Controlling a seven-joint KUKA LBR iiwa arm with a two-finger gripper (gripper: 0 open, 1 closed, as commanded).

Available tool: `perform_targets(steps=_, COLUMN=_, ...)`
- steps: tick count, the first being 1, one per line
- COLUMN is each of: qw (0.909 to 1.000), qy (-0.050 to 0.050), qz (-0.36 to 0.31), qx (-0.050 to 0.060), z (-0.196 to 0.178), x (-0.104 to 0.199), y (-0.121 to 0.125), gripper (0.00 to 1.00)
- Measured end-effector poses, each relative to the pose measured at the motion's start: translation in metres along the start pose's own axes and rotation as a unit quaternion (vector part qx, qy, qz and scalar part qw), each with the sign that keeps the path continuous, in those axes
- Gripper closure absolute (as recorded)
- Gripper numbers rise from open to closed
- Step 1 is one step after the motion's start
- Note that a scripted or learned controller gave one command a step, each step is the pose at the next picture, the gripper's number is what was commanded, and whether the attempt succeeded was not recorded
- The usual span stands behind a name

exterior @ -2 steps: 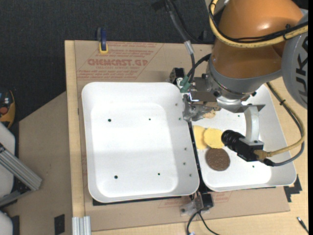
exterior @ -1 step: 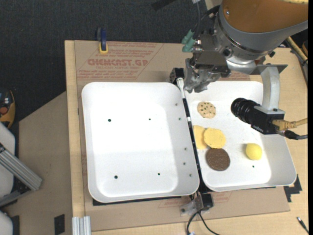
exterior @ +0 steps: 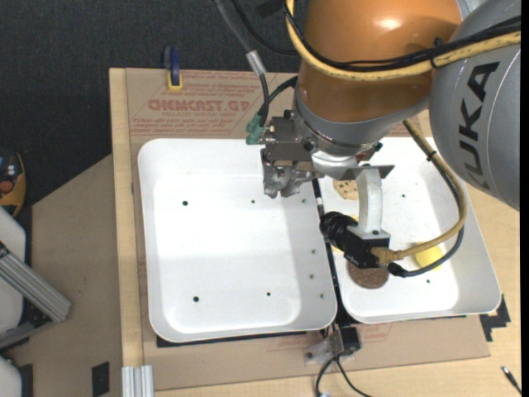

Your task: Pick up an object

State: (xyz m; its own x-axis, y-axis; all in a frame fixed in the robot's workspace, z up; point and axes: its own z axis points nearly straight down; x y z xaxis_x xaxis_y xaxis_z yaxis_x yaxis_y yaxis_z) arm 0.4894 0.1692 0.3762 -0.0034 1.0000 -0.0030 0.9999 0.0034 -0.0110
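The tool (exterior: 279,187) hangs over the far right corner of the left bin (exterior: 207,246), and nothing lies beneath it; whether it is spread or pressed together cannot be told. The things all lie in the right bin (exterior: 430,300): a tan piece (exterior: 345,189) just beside the tool, and a brown disc (exterior: 369,277) and a yellow piece (exterior: 431,257) nearer the front, well apart from it.

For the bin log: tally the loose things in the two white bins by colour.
Brown, round disc: 1
Yellow, partly hidden piece: 1
Tan, speckled piece: 1
Total: 3, all in the right bin.
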Motion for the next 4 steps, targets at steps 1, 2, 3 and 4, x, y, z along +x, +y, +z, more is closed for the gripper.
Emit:
perform_targets(steps=1, qw=0.9999, qy=0.005, qz=0.000, qx=-0.014, z=-0.138, x=0.029, y=0.016, gripper=1.00)
perform_targets(steps=2, qw=1.0000, qy=-0.001, qz=0.000, qx=0.001, z=-0.010, x=0.057, y=-0.013, gripper=1.00)
perform_targets(steps=3, qw=0.9999, qy=0.005, qz=0.001, qx=-0.012, z=-0.133, x=0.055, y=-0.011, gripper=1.00)
perform_targets(steps=4, qw=1.0000, qy=-0.002, qz=0.002, qx=0.002, z=0.007, x=0.055, y=-0.012, gripper=1.00)
